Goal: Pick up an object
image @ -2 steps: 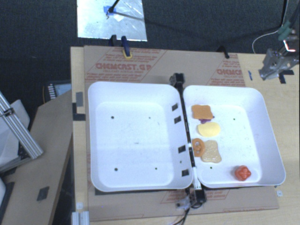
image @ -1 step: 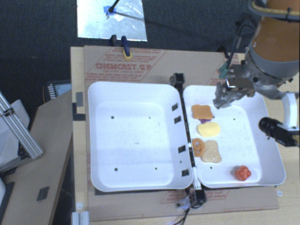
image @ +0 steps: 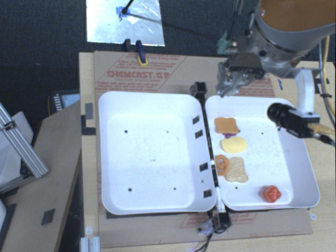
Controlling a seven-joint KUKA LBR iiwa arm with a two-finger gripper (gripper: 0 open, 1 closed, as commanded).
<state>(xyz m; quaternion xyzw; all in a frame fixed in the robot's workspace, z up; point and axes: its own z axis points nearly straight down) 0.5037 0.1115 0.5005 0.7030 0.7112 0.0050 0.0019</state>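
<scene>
Red toy (image: 271, 193) front-right of right bin (image: 299, 156) | claw (image: 229, 85) above far rim, well apart | grip unclear

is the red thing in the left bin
No, the red thing lies in the right bin, near its front corner, apart from the other food pieces.

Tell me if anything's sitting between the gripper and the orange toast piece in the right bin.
Nothing visible does. The gripper hangs above the far rim of the right bin, and the orange toast piece lies just nearer the camera, with bare white floor around its far side. The yellow piece sits beyond it, on the near side.
</scene>
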